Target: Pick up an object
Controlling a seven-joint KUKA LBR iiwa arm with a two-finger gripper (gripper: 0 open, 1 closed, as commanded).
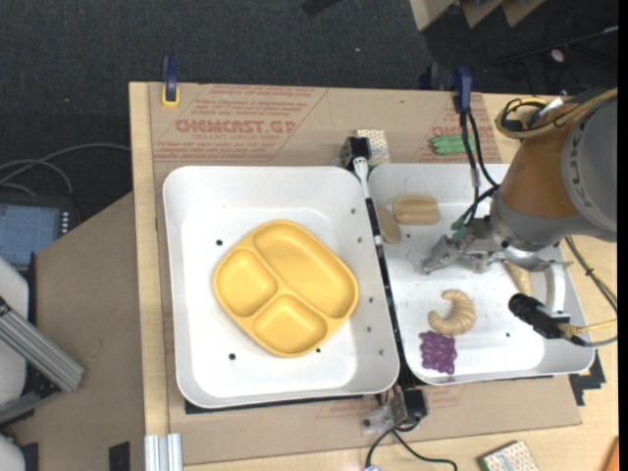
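A tan curled croissant is lying just below the pincer — its grip cannot be told — with purple grapes lower and a bread piece above.

A robotics lab: clamped bench, loose cables, grey carpet

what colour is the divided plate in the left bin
Yellow. The plate, with three compartments, lies in the left bin; the camera view shows it plainly.
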